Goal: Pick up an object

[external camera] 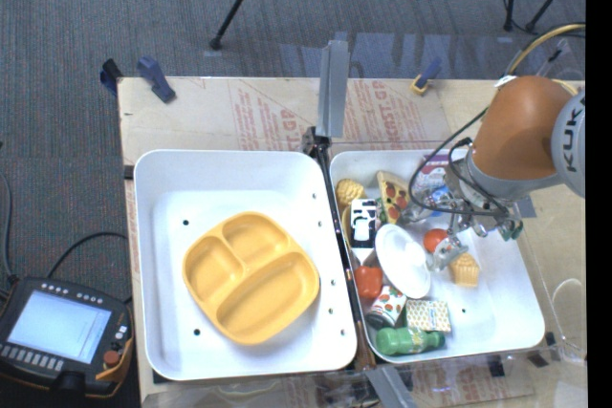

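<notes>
A: What lies leftmost?
B: A yellow divided plate (251, 275) in the left bin (158, 205).
A: And rightward?
B: The right bin (521, 296) holds a white plate (402, 261), green bottle (411, 341) and other clutter; the gripper (457, 242) hangs above them, finger state indeterminable.

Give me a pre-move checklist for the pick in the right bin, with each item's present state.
1. Hand over the right bin: ok.
2. Object between its fingers: cannot tell.
3. Targets close by, red ball and yellow corn piece: ok.
4. Clear room around targets: not ok, the white plate lies close beside them.
5. Yellow divided tray in the left bin, away from the hand: ok.
</notes>
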Robot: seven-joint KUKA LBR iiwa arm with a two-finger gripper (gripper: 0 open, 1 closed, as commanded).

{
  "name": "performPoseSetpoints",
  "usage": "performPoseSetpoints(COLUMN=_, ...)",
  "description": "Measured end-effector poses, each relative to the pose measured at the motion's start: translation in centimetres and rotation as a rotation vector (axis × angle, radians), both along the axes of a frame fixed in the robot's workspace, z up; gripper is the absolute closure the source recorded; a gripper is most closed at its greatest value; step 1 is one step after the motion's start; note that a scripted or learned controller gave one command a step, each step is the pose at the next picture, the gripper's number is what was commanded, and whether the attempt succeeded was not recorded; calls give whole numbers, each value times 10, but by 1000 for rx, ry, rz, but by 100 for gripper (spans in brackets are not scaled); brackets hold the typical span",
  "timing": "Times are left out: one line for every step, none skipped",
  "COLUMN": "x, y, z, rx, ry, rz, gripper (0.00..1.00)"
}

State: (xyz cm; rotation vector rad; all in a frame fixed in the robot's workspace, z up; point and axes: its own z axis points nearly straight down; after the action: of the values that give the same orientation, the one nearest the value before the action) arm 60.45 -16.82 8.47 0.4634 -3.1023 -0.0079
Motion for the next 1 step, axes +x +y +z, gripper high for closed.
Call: performPoseSetpoints(x=36, y=-15, z=0, rx=-1, ry=-3, rz=33, gripper=0)
